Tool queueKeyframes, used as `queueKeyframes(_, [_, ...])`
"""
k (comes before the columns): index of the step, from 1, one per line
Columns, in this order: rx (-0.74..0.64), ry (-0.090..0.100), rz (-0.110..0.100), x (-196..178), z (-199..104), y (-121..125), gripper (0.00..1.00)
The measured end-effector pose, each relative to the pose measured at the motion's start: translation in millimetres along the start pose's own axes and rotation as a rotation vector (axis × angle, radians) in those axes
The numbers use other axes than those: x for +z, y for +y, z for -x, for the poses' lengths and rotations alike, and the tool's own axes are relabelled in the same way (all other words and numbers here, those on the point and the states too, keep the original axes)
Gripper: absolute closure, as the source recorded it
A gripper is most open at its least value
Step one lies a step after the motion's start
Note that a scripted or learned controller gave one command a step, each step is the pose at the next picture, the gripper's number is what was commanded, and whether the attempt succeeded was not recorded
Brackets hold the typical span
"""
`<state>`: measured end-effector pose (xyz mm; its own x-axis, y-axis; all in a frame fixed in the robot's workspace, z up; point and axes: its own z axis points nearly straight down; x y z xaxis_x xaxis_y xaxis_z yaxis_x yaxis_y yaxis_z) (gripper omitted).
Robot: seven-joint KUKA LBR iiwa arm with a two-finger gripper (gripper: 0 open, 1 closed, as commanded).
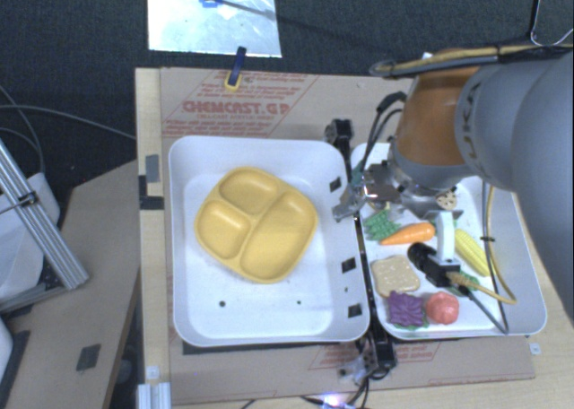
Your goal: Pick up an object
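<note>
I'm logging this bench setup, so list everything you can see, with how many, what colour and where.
bins: two, white, side by side on the bench
divided plate: one, yellow, in the left bin
carrot: one, orange, right bin, middle
corn cob: one, yellow, right bin, right of the carrot
bread slice: one, tan, right bin, near front
grapes: one bunch, purple, right bin, front
tomato: one, red, right of the grapes
green toy: one, right bin, left of the carrot, under the gripper
cardboard sheet: one, brown with red print, under the bins
arm: one, grey with orange band, over the right bin
gripper: one, at the divide between the bins
</note>
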<state>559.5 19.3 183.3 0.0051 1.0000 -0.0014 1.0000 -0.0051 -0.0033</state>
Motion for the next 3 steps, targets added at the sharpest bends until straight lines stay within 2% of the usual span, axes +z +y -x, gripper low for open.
queueKeyframes(1, [0.001,0.001,-0.001,0,57,-76,0.0])
queueKeyframes(2, [-0.009,0.002,0.007,-11,53,-71,1.0])
queueKeyframes(3, [-0.015,0.003,0.009,-58,1,-72,1.0])
